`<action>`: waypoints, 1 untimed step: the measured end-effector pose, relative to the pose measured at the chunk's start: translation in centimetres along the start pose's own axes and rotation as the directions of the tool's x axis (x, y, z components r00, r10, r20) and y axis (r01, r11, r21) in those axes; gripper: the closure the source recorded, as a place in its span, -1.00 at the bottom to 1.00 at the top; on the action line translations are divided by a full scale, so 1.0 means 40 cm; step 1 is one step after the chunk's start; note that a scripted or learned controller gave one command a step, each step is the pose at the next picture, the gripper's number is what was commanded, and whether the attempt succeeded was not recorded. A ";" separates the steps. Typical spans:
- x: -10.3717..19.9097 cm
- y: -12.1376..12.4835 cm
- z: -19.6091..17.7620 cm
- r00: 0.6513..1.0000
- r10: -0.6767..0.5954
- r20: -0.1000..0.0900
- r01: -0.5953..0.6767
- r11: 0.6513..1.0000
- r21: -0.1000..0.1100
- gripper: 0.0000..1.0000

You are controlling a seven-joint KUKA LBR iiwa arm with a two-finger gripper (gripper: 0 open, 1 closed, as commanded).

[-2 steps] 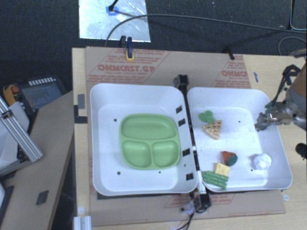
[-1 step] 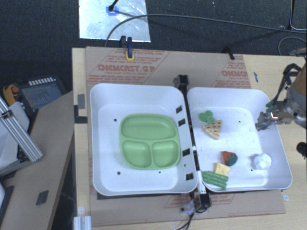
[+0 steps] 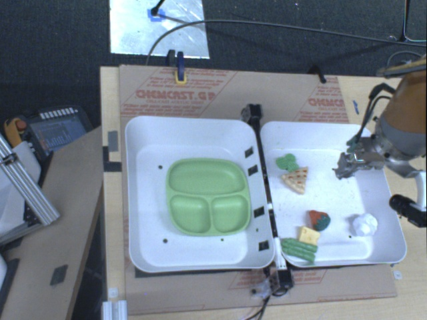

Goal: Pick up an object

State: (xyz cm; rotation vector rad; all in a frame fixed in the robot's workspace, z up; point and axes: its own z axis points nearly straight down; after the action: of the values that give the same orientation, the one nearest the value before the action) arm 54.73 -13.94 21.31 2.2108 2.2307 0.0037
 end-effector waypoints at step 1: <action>0.115 0.035 -0.026 1.000 -0.001 0.000 0.001 1.000 -0.002 1.00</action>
State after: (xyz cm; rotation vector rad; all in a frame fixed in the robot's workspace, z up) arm 56.11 -9.31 22.35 2.2092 2.2309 0.0056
